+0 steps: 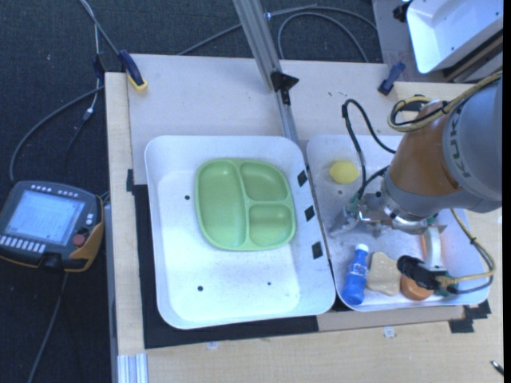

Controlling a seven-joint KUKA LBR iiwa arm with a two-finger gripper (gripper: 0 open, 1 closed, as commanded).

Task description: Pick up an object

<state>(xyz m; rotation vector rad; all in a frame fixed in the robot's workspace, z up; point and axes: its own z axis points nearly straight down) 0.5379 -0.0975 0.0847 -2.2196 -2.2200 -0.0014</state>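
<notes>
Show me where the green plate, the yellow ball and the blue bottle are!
green plate (pixel 243 204): camera view, on the ridge where its three sections meet.
yellow ball (pixel 344 171): camera view, middle of the ball.
blue bottle (pixel 356 276): camera view, on its blue body below the white cap.

Bench (pixel 207 94) with two white bins (pixel 172 294)

Illumination is even and moderately bright from overhead. Shadows are soft and short. Mild glare marks the white bins (pixel 239 309). Focus is slightly soft overall.
</notes>
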